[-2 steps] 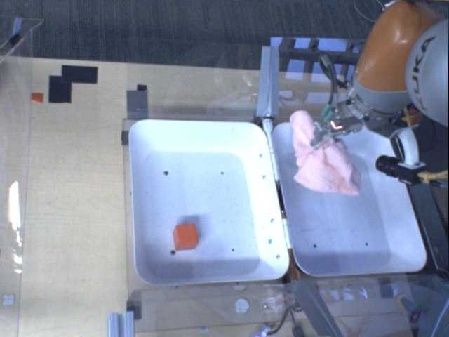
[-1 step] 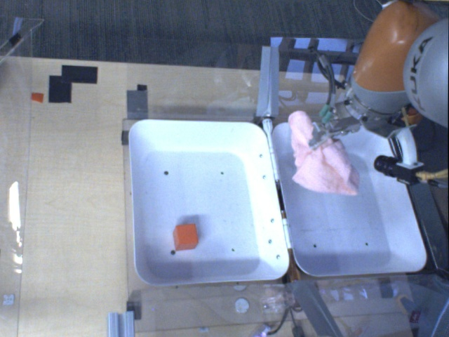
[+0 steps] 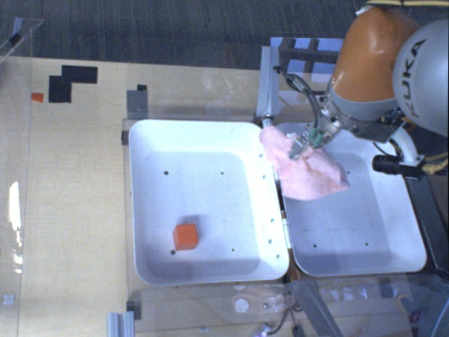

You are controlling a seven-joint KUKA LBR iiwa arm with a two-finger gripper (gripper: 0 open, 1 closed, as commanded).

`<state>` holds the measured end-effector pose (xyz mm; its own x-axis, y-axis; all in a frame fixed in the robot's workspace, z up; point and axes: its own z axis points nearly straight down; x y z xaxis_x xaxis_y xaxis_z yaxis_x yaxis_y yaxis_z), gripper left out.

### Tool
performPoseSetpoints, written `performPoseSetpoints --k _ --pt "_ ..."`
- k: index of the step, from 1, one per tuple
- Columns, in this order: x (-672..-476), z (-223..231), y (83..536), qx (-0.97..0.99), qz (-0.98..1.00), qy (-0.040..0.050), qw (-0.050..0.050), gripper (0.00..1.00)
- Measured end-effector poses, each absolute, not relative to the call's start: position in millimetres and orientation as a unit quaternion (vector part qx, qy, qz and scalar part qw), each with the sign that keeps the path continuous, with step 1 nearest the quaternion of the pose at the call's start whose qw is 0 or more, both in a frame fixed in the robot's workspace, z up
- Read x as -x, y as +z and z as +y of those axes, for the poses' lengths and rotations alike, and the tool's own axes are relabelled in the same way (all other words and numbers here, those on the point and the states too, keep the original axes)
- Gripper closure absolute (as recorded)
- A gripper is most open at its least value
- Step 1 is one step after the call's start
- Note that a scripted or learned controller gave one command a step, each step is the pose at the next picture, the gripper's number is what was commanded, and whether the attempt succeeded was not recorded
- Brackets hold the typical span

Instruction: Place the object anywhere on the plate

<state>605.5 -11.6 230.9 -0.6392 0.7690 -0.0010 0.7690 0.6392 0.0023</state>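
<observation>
**Bench & floor**

Light wood bench (image 3: 70,188) fills left and centre. Dark grey carpet floor (image 3: 175,12) runs beyond bench's far edge. Black L-shaped mark (image 3: 66,81) and small orange tag (image 3: 37,97) sit near bench's far-left corner. Glare streak on bench's left edge.

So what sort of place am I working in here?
Likely a robotics lab test bench: two white bins side by side, a KUKA arm over a pink cloth, and an orange block.

Grey KUKA-lettered arm (image 3: 421,76) with an orange band (image 3: 372,48).
</observation>
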Motion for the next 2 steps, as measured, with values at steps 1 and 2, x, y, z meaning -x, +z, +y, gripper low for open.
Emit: performPoseSetpoints --k 1,2 --pt "-591.6 27.8 232.1 -0.236 0.972 0.0011 0.001 1.0" --pt "-573.9 73.4 238.1 -0.04 0.999 0.0016 0.002 1.0"
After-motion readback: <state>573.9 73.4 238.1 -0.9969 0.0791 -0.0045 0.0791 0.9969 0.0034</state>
